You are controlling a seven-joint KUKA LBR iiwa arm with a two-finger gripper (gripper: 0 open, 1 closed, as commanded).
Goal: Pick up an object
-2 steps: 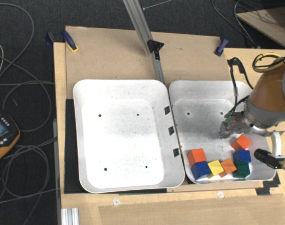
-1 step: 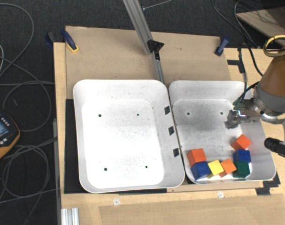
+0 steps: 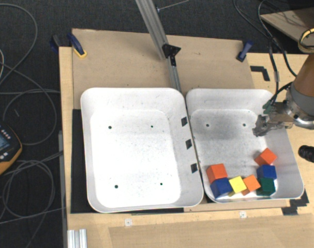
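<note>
The table [image 3: 146, 50] is seen from above, its bare wooden surface stretching behind the two bins, with blue clamps [image 3: 77, 45] fixed at its far corners. A metal strut [image 3: 154, 22] is slanted down from the top edge to the seam between the bins. Cables [image 3: 22, 87] are looped on the dark floor to the left, and a handheld controller [image 3: 0, 146] is lying at the left edge.

The left bin [image 3: 136, 149] is the roomier one, its whole floor being open, bounded by a raised rim on all sides. The right bin [image 3: 234, 133] is open across its far and middle floor; only its near edge is crowded.

The arm [image 3: 307, 87] is brought in from the right over the right bin's far-right rim. The gripper [image 3: 264, 125] is held low above the bin floor near the right wall, with free floor to its left. Whether the jaws are open or closed cannot be told; nothing is seen between them.

The blocks are gathered along the near wall: an orange block [image 3: 217, 172], a blue block [image 3: 222, 187], a yellow block [image 3: 237, 184], a small orange block [image 3: 251, 183], a blue-and-green stack [image 3: 267, 180] and a tilted orange block [image 3: 267, 156], the last lying nearest the gripper but apart from it.
</note>
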